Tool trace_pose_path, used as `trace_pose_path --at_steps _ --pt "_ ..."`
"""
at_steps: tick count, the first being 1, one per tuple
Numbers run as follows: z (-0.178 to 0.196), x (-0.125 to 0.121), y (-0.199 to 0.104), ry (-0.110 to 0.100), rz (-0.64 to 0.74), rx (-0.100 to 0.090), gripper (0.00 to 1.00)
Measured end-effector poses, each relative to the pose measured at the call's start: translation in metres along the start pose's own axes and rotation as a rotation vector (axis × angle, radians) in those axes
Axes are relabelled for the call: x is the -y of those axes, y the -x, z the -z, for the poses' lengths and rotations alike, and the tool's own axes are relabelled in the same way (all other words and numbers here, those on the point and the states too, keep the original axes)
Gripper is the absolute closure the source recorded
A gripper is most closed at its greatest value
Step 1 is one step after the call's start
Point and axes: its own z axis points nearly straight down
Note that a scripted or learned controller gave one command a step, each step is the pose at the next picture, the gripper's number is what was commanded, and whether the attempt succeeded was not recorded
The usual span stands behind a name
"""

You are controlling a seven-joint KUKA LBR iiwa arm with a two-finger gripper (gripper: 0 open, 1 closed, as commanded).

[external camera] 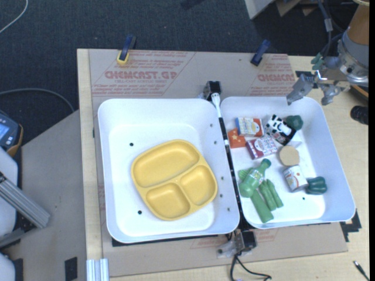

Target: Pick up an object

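Camera view from above: the gripper (pixel 312 89) hangs over the far right corner of the right shallow white bin (pixel 337 157), its two grey jaws spread apart with nothing between them. Among the objects in that bin, a green plastic bottle (pixel 255 178) lies on its side, long axis slanting, cap toward the far right. Just beside it lies a bundle of green stalks (pixel 266 198), pointing near to far. Farther back sit a small red-and-white carton (pixel 249 125), its print too small to read, and a black-and-white toy cow (pixel 279 126). The left shallow white bin (pixel 111 157) holds a yellow three-compartment plastic tray (pixel 174 179), tilted diagonally. Red lettering on the brown tabletop sheet (pixel 176 69) reads what looks like "CHEMCAST".
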Motion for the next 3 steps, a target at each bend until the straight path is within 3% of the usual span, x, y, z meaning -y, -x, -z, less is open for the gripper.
trace_pose_path --at_steps 1,3 --pt "0.007 -0.002 0.0 0.013 0.002 0.003 0.0" --pt "-0.104 -0.01 -0.009 0.007 0.003 0.001 0.0"
